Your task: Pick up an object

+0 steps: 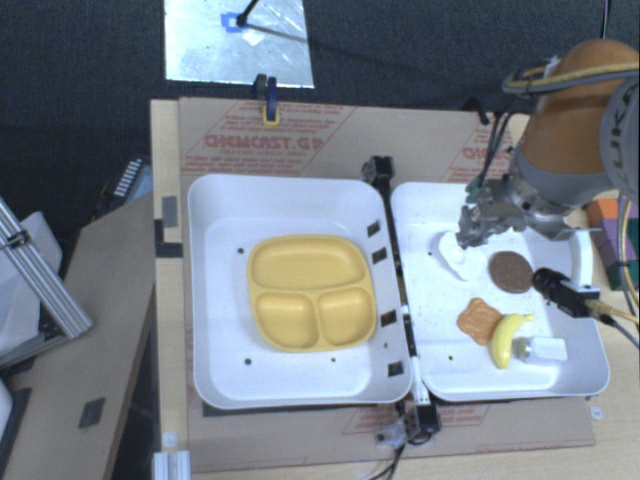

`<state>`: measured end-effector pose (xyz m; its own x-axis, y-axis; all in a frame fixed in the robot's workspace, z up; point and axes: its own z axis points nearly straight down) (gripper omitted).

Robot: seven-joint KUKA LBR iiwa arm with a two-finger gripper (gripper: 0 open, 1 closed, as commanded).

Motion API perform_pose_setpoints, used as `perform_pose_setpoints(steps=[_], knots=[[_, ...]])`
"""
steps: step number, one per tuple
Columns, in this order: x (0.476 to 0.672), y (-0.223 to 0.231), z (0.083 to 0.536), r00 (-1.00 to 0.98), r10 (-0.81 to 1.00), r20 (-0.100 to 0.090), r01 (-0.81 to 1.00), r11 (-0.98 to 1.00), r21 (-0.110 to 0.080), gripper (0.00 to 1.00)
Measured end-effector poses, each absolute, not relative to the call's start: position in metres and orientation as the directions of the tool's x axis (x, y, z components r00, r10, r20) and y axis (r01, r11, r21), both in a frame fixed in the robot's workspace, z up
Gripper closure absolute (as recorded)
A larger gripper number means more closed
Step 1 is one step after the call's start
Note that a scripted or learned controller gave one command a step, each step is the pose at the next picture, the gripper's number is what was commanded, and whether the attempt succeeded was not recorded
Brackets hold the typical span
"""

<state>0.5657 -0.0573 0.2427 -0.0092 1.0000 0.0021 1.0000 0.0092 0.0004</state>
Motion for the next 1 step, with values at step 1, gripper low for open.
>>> perform_pose_setpoints(steps=[1], knots=[[0.5470, -0.0050, 0.2420, -0.010, 1.000, 0.002, 1.000, 0.010, 0.000, 1.00]])
